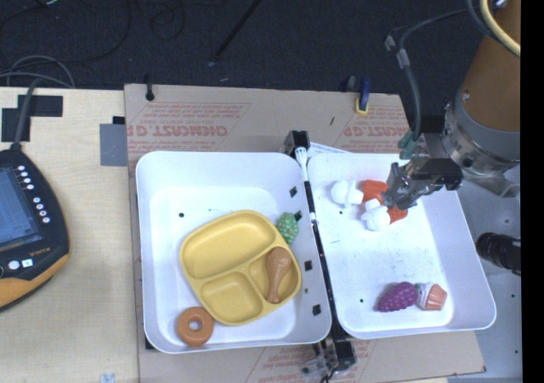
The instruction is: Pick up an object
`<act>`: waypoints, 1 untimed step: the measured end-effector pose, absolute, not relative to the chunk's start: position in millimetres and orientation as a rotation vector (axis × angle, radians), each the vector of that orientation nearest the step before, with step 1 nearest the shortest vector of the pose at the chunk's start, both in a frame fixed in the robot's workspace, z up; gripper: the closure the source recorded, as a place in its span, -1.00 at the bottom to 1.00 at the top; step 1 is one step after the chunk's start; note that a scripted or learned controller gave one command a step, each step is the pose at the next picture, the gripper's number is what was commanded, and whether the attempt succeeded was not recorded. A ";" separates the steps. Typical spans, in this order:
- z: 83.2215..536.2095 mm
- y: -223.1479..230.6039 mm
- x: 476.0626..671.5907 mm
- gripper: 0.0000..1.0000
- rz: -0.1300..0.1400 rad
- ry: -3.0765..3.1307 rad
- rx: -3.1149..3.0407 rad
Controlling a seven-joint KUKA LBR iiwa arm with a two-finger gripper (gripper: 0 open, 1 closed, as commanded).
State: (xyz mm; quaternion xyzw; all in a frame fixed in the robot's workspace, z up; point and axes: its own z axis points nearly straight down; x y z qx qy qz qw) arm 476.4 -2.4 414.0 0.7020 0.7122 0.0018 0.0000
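Camera view shows you the gripper [398, 199] in the right bin [463, 288], over an orange-and-white toy [371, 201]; finger opening apparently cannot be determined.

Orange-banded grey arm [493, 92], dark metal claw [401, 194], black cables.

Right bin [476, 288] — its middle floor lies bare between the white-and-orange toys [367, 201] and the purple grapes [397, 296]; the yellow tray [238, 267] crowds the left bin [161, 203].
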 end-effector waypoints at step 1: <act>414.7 80.4 475.6 1.00 -0.001 2.234 2.213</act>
